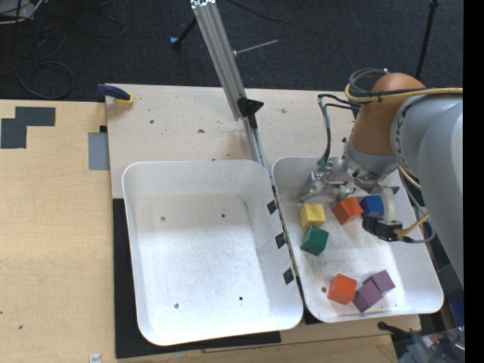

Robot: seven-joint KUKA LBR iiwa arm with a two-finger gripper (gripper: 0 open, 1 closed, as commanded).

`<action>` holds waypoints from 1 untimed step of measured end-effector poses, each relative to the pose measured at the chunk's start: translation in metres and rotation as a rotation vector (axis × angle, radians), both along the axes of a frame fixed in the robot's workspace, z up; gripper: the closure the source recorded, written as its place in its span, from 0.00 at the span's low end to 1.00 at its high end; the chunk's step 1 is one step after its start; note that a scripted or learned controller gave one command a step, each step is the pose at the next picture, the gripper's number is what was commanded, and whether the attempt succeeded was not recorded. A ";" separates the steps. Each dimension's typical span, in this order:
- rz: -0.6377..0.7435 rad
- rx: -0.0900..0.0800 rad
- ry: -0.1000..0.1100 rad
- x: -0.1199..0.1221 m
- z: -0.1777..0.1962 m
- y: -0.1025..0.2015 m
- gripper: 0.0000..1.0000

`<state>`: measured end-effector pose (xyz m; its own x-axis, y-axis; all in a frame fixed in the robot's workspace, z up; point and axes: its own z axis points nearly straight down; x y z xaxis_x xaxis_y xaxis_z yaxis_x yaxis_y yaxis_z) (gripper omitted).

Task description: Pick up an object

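White right bin (423,297): six cubes resting loose, yellow cube (311,215) nearest gripper (324,181). Gripper low over bin; finger state cannot be told. Pick not yet accomplished.

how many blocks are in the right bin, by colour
yellow: 1
green: 1
orange: 2
blue: 1
purple: 2
total: 7
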<state>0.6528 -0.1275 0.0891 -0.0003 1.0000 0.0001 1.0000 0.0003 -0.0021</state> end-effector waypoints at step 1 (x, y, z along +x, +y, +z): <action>-0.003 0.000 0.000 0.000 0.012 -0.001 1.00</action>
<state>0.6528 -0.1286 0.1007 0.0025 1.0000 0.0000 1.0000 -0.0025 -0.0017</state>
